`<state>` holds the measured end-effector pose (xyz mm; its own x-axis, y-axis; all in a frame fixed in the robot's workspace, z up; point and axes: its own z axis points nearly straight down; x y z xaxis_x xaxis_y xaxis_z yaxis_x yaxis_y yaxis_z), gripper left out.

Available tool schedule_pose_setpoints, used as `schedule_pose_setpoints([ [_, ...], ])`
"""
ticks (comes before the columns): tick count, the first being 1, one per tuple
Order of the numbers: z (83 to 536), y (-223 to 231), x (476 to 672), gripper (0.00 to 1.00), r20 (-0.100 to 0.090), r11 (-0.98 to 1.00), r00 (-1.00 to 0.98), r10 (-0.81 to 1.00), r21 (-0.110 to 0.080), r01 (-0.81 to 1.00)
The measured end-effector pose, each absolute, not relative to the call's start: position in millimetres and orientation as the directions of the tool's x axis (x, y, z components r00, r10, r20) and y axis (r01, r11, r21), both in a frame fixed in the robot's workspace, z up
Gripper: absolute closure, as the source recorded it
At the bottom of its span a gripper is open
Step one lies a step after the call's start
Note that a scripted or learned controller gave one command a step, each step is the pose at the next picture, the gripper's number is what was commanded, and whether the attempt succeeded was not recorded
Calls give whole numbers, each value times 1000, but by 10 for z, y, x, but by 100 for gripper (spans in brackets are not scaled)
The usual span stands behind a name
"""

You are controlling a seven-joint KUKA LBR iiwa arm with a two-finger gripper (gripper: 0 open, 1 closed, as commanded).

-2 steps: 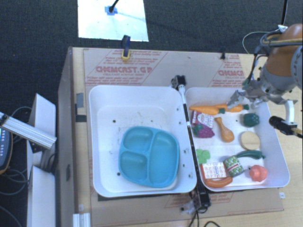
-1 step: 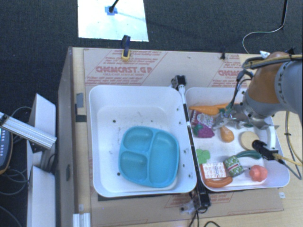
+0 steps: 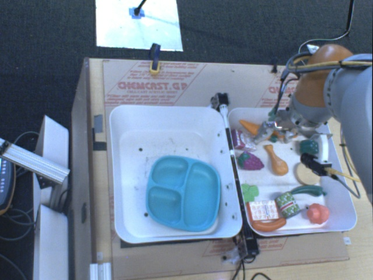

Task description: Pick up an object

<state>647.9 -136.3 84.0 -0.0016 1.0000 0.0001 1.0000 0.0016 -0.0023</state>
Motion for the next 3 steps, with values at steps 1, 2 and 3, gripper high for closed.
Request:
schedule_pose_setpoints([
  [1,845,-1171,5853,0,-1,1,-1,1000,1,1000],
  [2,846,-1406,6440,0,-1,3,-3,1000,2,1000],
  [3,958,-1404,6453,100,-1,6,-6,1000,6,1000],
])
